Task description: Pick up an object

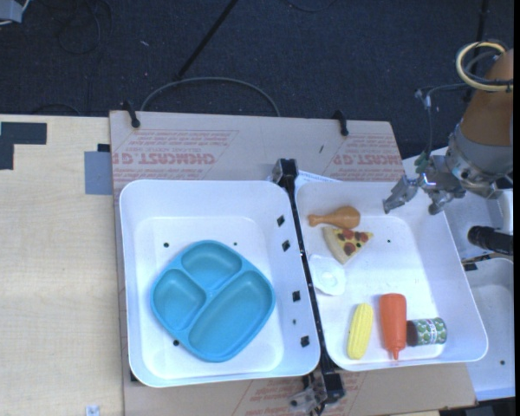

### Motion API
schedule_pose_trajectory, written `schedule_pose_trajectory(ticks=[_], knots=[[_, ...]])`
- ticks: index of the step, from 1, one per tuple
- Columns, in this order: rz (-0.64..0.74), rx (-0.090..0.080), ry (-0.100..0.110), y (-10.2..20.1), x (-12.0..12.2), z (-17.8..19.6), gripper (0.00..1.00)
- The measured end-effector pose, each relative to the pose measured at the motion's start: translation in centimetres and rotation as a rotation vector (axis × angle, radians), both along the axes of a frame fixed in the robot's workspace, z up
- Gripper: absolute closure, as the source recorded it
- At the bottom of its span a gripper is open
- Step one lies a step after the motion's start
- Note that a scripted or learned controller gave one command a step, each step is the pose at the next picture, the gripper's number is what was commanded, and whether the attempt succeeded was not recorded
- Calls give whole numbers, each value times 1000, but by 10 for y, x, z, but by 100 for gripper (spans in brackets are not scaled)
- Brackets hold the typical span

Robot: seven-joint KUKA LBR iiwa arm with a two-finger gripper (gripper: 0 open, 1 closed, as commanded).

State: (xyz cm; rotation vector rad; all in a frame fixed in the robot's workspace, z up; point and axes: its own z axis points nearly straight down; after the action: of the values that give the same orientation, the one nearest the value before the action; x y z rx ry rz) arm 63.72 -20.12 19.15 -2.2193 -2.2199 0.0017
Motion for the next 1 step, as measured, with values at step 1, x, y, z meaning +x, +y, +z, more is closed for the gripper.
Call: schedule_pose_trajectory(ticks=[1], knots=[[-1,0,4,-6,-1,-62,0]])
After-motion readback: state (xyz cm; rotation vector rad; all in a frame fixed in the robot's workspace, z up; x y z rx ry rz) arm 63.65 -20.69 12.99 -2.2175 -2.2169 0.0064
